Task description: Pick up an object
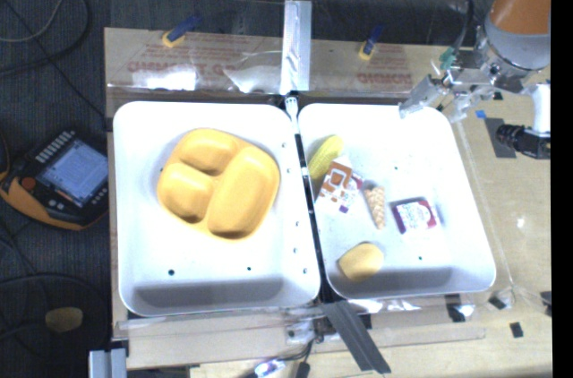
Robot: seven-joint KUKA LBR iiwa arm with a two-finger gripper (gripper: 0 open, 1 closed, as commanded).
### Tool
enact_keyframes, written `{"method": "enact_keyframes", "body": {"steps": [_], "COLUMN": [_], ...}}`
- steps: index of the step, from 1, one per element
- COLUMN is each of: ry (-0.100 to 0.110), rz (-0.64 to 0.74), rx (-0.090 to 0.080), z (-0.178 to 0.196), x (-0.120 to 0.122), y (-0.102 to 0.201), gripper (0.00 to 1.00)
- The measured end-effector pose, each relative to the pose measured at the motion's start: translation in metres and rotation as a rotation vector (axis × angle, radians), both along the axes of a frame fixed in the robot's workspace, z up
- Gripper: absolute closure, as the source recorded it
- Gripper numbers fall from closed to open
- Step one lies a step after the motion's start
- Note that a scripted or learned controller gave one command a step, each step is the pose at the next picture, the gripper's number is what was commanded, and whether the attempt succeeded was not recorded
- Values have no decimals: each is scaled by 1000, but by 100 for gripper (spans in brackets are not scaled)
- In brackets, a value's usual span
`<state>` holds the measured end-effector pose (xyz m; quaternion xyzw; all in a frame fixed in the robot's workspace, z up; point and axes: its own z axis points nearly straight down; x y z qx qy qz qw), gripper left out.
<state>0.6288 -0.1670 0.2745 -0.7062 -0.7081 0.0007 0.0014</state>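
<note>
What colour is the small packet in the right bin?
Dark maroon with a white label, the packet shows best in the camera view.

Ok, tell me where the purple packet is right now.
The purple packet lies in the right bin, toward its right side, just right of the small corn cob and up-right of the yellow lump.

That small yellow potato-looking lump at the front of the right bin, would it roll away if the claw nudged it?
Probably. The yellow lump looks rounded and smooth, so a nudge might roll it. It lies near the right bin's front wall, which should stop it.
</note>
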Motion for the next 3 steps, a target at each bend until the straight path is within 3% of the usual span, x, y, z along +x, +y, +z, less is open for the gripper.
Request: {"method": "enact_keyframes", "body": {"steps": [1, 2, 3], "ry": [1, 0, -17], "rz": [95, 92, 64], "rx": [-1, 0, -3], "z": [-113, -182, -184], "x": [11, -4, -77], "y": [54, 59, 63], "gripper": [0, 0, 0]}}
